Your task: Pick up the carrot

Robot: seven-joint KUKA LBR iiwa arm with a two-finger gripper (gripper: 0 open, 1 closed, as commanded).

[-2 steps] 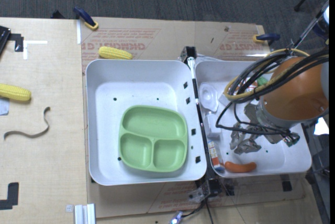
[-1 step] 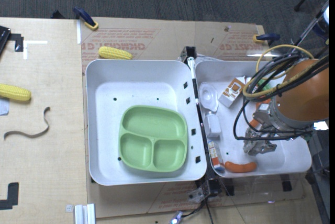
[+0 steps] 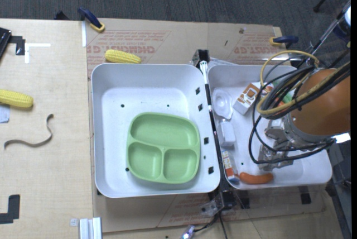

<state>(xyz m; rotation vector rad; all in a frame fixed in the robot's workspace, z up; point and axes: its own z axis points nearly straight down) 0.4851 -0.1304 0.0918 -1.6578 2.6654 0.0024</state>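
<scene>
Lying loose on the wooden bench (image 3: 44,65) at far left are an ear of corn (image 3: 15,99) and a limp brown strip (image 3: 30,140), both well apart from the work. A second ear of corn (image 3: 122,56) rests on the cardboard just behind the left bin (image 3: 106,120), which holds a green divided plate (image 3: 164,147) set near its middle, probably a drop-off spot. Clips along the shared rim keep the two bins side by side.

In the right bin (image 3: 312,173), a clear cup (image 3: 222,104), a grey block (image 3: 226,134) and a small orange-and-white carton (image 3: 248,98) crowd the left and rear. The carrot (image 3: 256,178) lies flat against the front wall, near the left corner. The arm (image 3: 326,101), trailing yellow and black cables, leans in from the right, and its gripper (image 3: 274,157) hangs just above and to the right of the carrot, seemingly lined up for a descent. Cables and shadow hide the tips, so how the pincer stands cannot be told. Nothing is seen gripped; the pick looks not yet made.
</scene>
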